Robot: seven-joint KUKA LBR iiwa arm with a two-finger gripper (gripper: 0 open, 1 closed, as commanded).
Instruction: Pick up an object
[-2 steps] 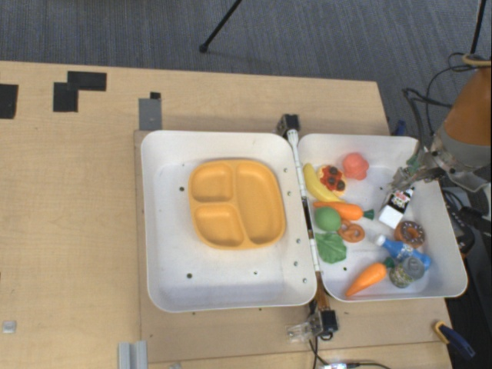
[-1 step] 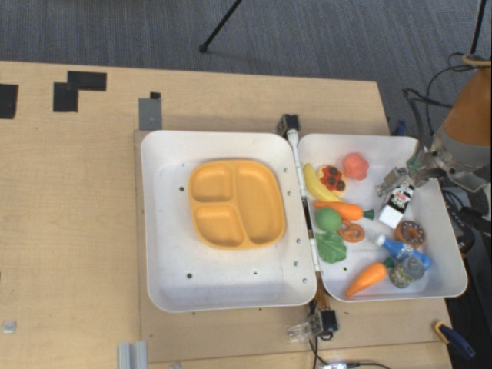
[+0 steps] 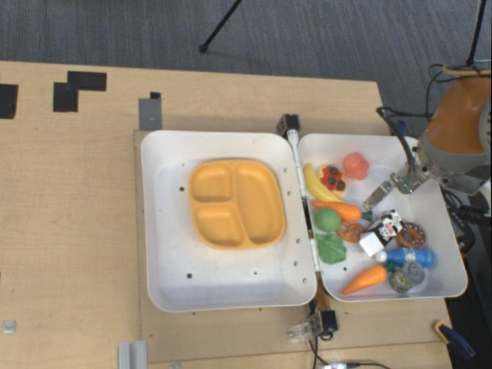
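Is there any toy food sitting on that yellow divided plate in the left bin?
No, the yellow plate has nothing in its three sections; the toy banana and carrot lie in the right bin.

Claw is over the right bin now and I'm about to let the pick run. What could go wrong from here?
1. The toys lie packed together: the claw hangs above the orange carrot and green ball, so it may nudge or pinch two items at once.
2. The banana lies close to the right bin's left wall, leaving little finger room there.
3. The round green ball could roll away under contact.
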